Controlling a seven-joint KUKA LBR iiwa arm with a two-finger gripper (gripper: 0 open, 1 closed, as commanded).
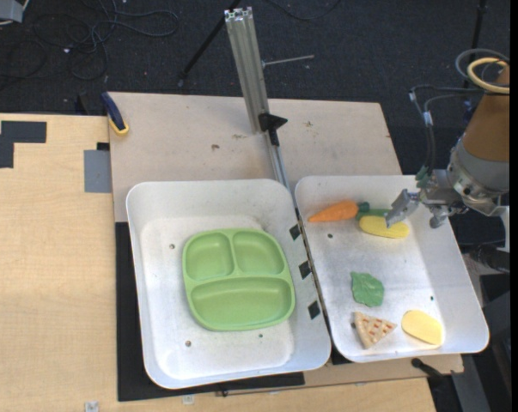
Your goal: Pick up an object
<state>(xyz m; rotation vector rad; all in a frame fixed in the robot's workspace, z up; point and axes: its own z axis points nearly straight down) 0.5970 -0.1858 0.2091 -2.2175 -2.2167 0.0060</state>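
Tool [417, 209] spread open over right bin [465, 273]; green tray [238, 279] lies in left bin [147, 230].

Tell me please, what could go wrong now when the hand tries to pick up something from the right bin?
1. The hand is open just above the yellow toy, which lies close to the carrot. Closing may pinch both or push one away.
2. This spot is near the far rim of the right bin, so a finger may strike the wall on the way down.
3. The yellow toy looks low and rounded, so it may slip out.
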